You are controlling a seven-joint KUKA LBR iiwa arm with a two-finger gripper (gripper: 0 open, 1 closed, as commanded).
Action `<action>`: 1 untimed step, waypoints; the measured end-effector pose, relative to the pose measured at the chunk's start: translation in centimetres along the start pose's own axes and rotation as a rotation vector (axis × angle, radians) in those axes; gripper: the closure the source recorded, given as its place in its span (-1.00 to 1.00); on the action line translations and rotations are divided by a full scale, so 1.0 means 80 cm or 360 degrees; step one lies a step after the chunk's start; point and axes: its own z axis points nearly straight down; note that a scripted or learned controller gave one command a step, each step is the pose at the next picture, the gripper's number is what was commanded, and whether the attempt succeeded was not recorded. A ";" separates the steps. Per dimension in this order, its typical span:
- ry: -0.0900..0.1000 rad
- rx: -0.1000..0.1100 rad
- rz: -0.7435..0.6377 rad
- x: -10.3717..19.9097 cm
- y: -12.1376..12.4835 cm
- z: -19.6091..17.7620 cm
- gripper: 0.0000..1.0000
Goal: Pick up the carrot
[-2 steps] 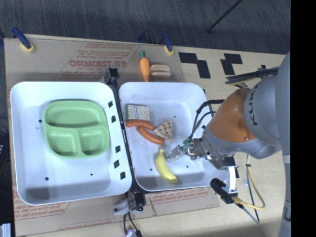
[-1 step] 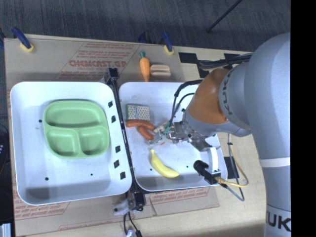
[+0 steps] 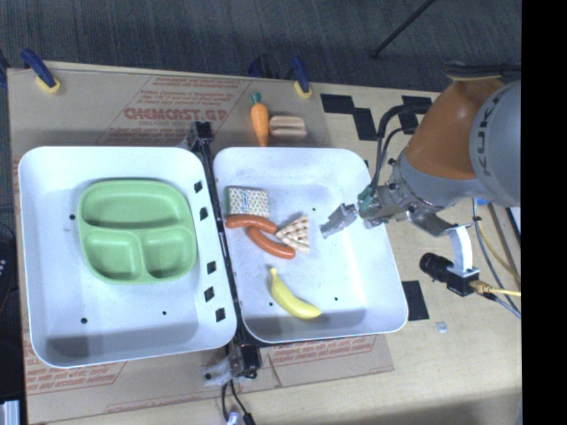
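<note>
The carrot (image 3: 259, 120), orange with a green top, lies on the cardboard just beyond the far edge of the right bin (image 3: 376, 277), outside both bins. My gripper (image 3: 337, 220) hangs over the right part of the right bin, well in front of and to the right of the carrot, with nothing visibly in it. The arm's orange band (image 3: 447, 135) sits at the right.
A small bun (image 3: 288, 127) rests right beside the carrot. In the right bin lie a patterned box (image 3: 247, 202), two sausages (image 3: 266, 235), a waffle piece (image 3: 295, 231) and a banana (image 3: 294, 297). The left bin holds a green divided plate (image 3: 137, 228). Blue clamps (image 3: 301, 78) grip the far edge.
</note>
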 end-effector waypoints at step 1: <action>0.0003 0.0004 0.0224 0.009 -0.069 0.045 -1.00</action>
